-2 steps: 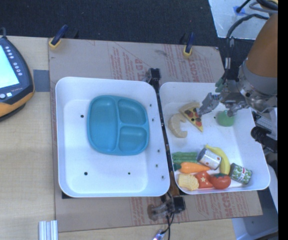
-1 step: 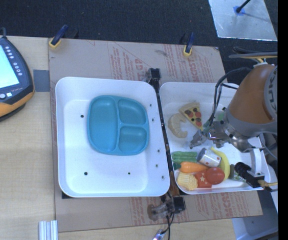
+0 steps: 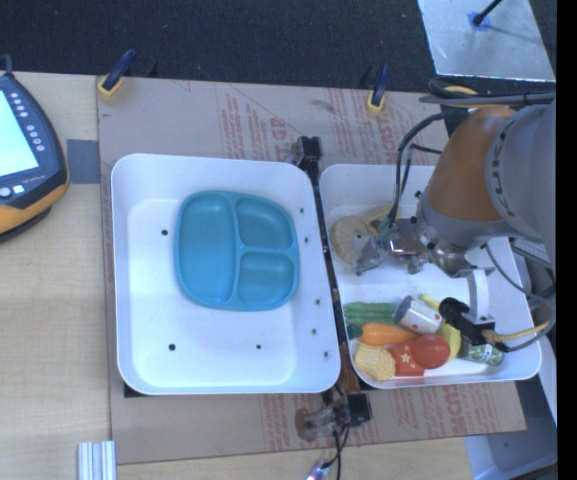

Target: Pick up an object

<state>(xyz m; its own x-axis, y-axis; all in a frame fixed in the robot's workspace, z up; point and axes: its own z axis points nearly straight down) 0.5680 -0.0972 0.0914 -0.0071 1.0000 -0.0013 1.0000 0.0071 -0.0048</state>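
the arm (image 3: 483, 183) reaches in from the right over the right bin (image 3: 340, 183), and its hand (image 3: 378, 253) hangs low near the bin's upper left, at the edge of a beige round thing (image 3: 348, 236); whether it touches that thing is unclear, and i cannot tell if the hand is apart or together, since it is small and dark against the bin. the other objects lie in a heap along the bin's near edge, below and to the right of the hand: a green piece (image 3: 368, 312) and a carrot (image 3: 386, 334), both lying left to right, a metal can (image 3: 420, 316), a tomato (image 3: 430, 351) and a yellow piece (image 3: 374, 362). the left bin (image 3: 138, 268) holds a blue tray (image 3: 236, 250). by my judgement the beige thing is nearest, just left of the hand, so a short drop there seems likeliest.
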